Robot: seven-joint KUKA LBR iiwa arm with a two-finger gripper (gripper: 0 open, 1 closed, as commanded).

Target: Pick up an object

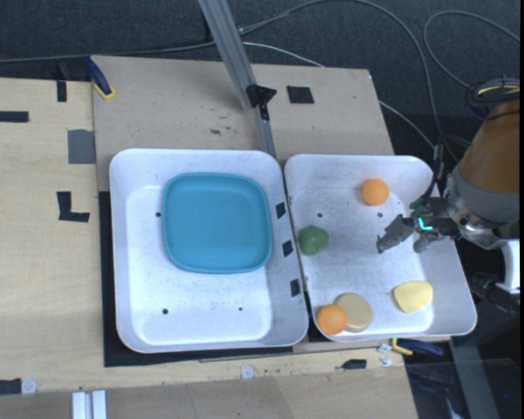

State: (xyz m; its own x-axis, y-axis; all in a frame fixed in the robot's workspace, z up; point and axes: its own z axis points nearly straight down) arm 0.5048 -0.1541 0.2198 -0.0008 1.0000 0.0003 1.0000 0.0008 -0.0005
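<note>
Pincer hangs over the right bin, fingers spread, nothing between them. The yellow object lies just below it, the orange ball just above, the green ball farther left.

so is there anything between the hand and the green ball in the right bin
No. In the camera view, only bare white bin floor lies between the hand and the green ball.

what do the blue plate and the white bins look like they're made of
The square blue plate with rounded corners looks like moulded plastic: even colour, smooth matte face, soft raised rim. The two shallow white bins also look like plastic, perhaps thin formed sheet, with rounded lips and dark speckling; coated metal cannot be ruled out.
</note>
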